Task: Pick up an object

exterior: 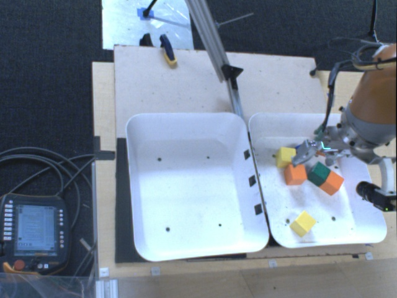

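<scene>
At the far left, a teach pendant (34, 231) with a lit screen lies on the dark floor, its black cables (56, 163) looping above it. Next comes the bench (186, 82), a pale board carrying the two bins; near its back edge lies a small tool with a blue and yellow handle (167, 49), and a slanted metal pole (208, 33) crosses above it toward the seam between the bins. The left bin (186, 185) shows bare white floor with a few small dark dots. The right bin (273, 129) holds the blocks: a yellow block (285, 156) toward its upper left, an orange block (295, 174) just below and touching or nearly touching it, a green block (319, 174) just right of that, a second orange block (333, 182) pressed against the green one, and a second yellow block (303, 223) alone near the front rim, well apart from the cluster. The pincer (308, 150) hangs low over the cluster, between the upper yellow block and the green block; whether its tips are spread or pressed together I cannot tell, and nothing is seen caught in it. The arm (372, 98), with its orange band, comes in from the right edge.
</scene>
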{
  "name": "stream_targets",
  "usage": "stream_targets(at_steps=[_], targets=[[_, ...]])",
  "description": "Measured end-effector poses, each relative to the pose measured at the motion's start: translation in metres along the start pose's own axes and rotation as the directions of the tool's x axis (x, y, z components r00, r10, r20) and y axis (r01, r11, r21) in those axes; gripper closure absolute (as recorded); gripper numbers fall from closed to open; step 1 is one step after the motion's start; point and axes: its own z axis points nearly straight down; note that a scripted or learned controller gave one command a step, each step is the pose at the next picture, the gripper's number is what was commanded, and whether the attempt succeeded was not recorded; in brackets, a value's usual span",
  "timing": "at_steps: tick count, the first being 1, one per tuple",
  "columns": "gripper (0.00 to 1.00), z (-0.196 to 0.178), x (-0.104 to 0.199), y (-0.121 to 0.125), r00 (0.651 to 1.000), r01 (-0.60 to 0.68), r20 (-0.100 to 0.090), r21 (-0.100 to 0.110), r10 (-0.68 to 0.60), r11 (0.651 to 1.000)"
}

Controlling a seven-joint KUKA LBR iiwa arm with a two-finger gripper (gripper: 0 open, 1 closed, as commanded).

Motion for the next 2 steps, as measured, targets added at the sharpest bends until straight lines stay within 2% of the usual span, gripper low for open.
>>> stream_targets(at_steps=[1, 2], targets=[[0.0, -0.002, 0.0, 0.001, 1.0, -0.002, 0.001, -0.004, 0.002, 1.0], [0.0, 0.042, 0.0, -0.005, 1.0, -0.003, 0.0, 0.001, 0.003, 1.0]])
